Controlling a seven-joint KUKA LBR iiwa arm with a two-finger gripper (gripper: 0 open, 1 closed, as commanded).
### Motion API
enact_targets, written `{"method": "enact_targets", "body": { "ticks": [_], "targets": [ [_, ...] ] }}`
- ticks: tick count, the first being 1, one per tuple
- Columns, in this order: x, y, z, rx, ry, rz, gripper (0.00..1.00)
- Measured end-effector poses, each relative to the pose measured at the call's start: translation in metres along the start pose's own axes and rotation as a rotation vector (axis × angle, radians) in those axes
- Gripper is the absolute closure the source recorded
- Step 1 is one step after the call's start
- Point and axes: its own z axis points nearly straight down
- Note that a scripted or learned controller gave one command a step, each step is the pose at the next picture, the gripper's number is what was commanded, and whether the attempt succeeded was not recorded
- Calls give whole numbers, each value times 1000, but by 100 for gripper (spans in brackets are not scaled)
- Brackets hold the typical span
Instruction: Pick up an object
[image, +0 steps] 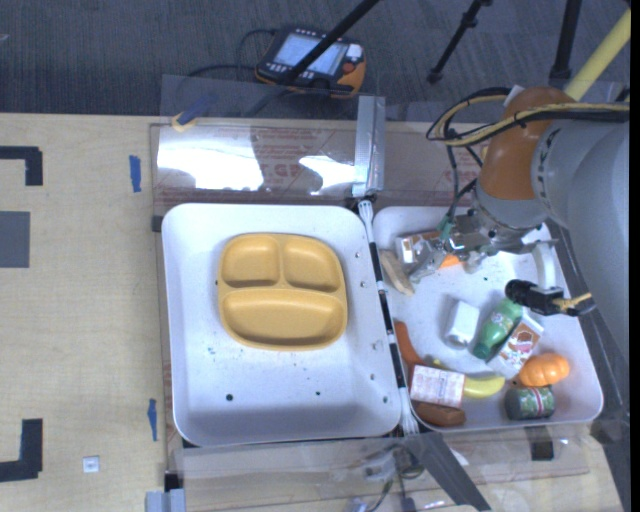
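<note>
Objects in your right bin (585, 400): one green bottle (497, 328), one banana (484, 385), one pumpkin (544, 369); gripper (440, 252) opening cannot be told.

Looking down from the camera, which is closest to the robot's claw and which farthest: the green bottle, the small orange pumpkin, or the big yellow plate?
From the gripper outward:
1. Green bottle, just below it in the right bin.
2. Small orange pumpkin, further down near that bin's lower right corner.
3. Yellow plate, off in the left bin.
</note>
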Motion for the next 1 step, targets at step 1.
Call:
{"method": "enact_targets", "body": {
  "ticks": [1],
  "targets": [
    [-10, -67, -1, -52, -9, -83, 0]
  ]
}}
